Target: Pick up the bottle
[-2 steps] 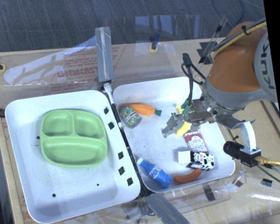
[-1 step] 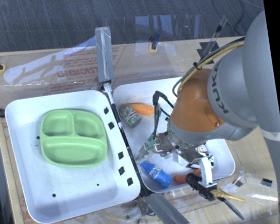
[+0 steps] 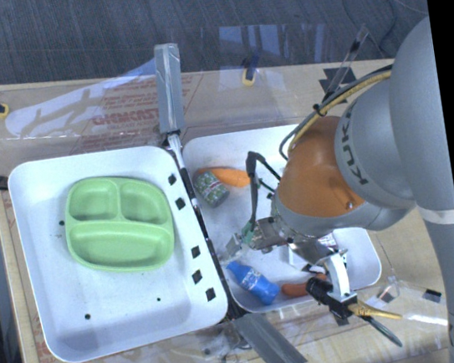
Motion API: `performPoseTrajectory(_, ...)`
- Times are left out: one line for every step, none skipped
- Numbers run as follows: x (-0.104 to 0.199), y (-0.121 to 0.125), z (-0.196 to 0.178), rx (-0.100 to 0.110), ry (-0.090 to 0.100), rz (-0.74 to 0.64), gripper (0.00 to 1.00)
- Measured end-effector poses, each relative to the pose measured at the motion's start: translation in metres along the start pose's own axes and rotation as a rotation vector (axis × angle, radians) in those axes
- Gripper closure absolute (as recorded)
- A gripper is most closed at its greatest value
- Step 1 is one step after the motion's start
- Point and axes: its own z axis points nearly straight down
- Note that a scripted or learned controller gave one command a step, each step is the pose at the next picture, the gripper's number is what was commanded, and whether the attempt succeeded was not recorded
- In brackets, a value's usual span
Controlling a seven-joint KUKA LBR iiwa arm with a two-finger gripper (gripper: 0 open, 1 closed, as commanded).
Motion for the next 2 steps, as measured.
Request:
performPoseTrajectory(-0.008, -0.002, 0.022, 0.006, 0.004, -0.205, 0.00)
performPoseTrajectory(-0.032, -0.007, 0.028, 0.021, 0.018, 0.026, 0.00)
